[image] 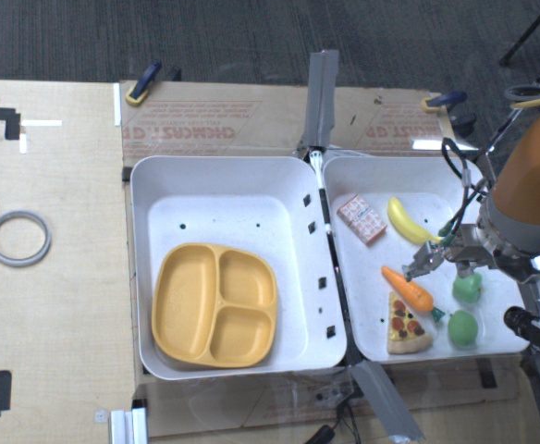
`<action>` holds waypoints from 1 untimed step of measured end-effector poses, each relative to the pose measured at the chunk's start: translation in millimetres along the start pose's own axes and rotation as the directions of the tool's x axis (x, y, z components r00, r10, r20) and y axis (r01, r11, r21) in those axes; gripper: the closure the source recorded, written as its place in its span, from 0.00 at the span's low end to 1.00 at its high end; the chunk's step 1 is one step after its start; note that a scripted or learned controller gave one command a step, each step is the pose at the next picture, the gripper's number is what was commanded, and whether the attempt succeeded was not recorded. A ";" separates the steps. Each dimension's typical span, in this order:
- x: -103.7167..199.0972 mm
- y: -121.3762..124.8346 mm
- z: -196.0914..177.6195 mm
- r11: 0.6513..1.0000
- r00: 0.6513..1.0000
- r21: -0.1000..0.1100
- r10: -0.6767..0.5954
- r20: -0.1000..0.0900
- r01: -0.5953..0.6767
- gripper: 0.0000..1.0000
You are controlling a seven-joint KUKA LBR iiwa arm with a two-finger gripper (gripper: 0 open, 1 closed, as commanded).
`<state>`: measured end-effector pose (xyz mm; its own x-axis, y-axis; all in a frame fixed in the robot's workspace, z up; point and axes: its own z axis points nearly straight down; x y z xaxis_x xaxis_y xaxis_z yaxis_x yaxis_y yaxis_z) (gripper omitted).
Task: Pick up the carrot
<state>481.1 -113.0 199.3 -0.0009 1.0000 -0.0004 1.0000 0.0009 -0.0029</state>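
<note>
We see the gripper [424,263] jaws narrowly parted just at the carrot's [407,289] 1 o'clock; the carrot lies ungrasped, so gripping and lifting remain.

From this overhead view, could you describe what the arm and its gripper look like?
The arm enters from the right as a grey body with a broad orange band. Black cables loop beside it. The gripper is a small grey metal assembly with thin fingers.
</note>
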 end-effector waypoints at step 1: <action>-7.2 15.3 107.9 0.988 0.988 -0.001 -0.154 -0.001 0.154 0.00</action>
<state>496.0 -120.2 91.3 -0.1548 0.9880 0.0008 0.9879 0.1548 -0.0018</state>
